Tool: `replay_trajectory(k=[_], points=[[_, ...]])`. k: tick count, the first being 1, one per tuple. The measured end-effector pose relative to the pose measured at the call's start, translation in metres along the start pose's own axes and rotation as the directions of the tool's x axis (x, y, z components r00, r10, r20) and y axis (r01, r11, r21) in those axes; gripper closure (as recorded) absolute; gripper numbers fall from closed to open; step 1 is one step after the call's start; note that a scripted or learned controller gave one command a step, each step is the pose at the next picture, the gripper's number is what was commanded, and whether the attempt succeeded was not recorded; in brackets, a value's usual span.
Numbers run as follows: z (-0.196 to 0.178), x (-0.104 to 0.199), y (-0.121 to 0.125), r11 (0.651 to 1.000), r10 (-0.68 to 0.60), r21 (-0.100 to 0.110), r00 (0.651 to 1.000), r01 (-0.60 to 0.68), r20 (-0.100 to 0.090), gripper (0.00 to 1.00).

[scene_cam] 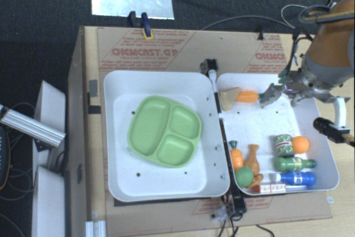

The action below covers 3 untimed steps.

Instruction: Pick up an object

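My gripper [273, 94] hangs over the back of the right bin [321, 119], reaching in from the right. Just left of it lie an orange piece [247, 96] and a tan wedge [228, 99] against the bin's back left corner. Nothing shows held in the gripper. Along the bin's front lie a small green-labelled can [283, 145], an orange ball [300, 145], a green bottle [294, 164], a blue bottle [297, 178], a carrot [237, 158], a tan gourd-shaped toy [253, 159] and a green ball [243, 176].
The left bin [119, 97] holds a light green divided plate [165, 130]. A black divider clip [209, 66] sits between the bins at the back. A white and red bar [272, 189] lies at the right bin's front rim.
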State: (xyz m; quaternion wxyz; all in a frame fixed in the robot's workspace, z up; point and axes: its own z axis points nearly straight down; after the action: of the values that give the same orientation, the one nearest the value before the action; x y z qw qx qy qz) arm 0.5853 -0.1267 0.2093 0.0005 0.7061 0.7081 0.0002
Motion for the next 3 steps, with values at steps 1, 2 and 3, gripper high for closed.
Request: replay_trajectory(k=[1, 2, 3], points=[[0.126, -0.065, 0.025, 1.000, 0.003, 0.000, 1.000, -0.003, 0.001, 0.00], [0.124, -0.080, 0.036, 1.000, 0.002, -0.002, 1.000, -0.002, 0.001, 0.00], [0.125, -0.080, -0.029, 1.000, 0.002, 0.000, 1.000, -0.002, 0.000, 0.00]])
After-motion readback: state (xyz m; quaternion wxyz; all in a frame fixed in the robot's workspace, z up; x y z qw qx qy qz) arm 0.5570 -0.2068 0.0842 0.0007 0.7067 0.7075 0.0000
